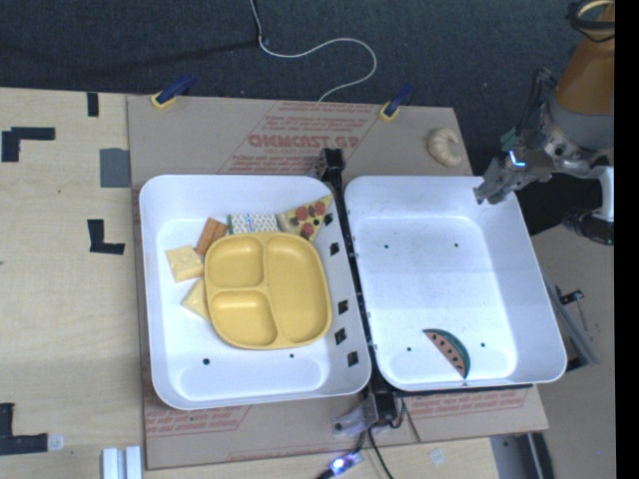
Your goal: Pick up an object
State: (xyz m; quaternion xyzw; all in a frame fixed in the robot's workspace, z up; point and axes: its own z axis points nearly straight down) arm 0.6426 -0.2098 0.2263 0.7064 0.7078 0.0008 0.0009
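Note:
A watermelon slice (448,352) lies near the front of the right bin (499,267). In the left bin (165,287) a yellow divided plate (268,289) sits in the middle, with a pizza slice (310,216), a brown cracker (210,235), pale cheese-like pieces (184,262) and a patterned flat piece (252,224) tucked round its back and left sides. My gripper (496,186) hangs over the right bin's back right corner, far from the watermelon slice, with nothing seen between its tips.
A small beige lump (446,146) rests on the cardboard behind the right bin. Blue and yellow clamps (173,91) hold the cardboard's back edge. A white cable (319,53) loops across the dark cloth behind the bench.

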